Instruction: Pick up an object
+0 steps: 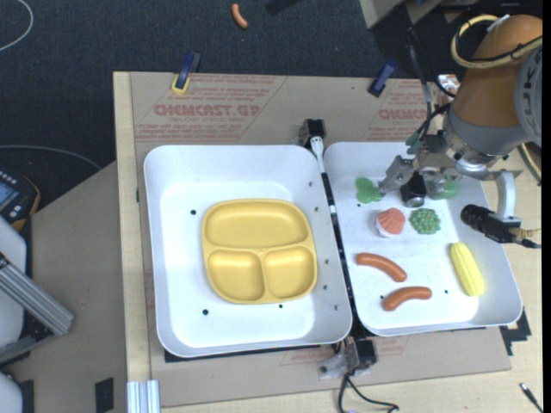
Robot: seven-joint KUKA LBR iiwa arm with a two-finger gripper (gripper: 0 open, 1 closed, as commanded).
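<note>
The gripper [415, 184] hangs low over the upper part of the right bin [491, 304], below the arm's orange band [504, 46]. From this slanted view it cannot be told how the gripper is set, nor whether it touches anything; no object can be confirmed in its grasp. Dark hardware at the wrist hides the spot directly beneath it.

Count of bins: two, white and shallow, side by side on the bench [146, 101].

Left bin [168, 231]: one item, a yellow divided tray [258, 249] with three compartments, lying near the middle.

Right bin: six toy food items.
- One green leafy piece [368, 190], at about nine o'clock from the gripper, just beside it.
- One red-and-white piece [390, 222], possibly a strawberry or radish, at about seven o'clock from the gripper, near.
- One green broccoli floret [425, 221], at about five o'clock from the gripper, near, and just beside the red-and-white piece.
- Two sausages: the upper sausage [380, 266] near the bin's left wall, the lower sausage [405, 297] at five o'clock from it, apart.
- One yellow corn cob [466, 268], near the bin's right side, at three o'clock from the sausages.

Outside the bins: one small orange object [239, 15] on the dark floor beyond the bench, at twelve o'clock from the left bin. Two clamps on the bench's far edge: one yellow-tipped clamp [183, 75], one blue clamp [381, 80].
</note>
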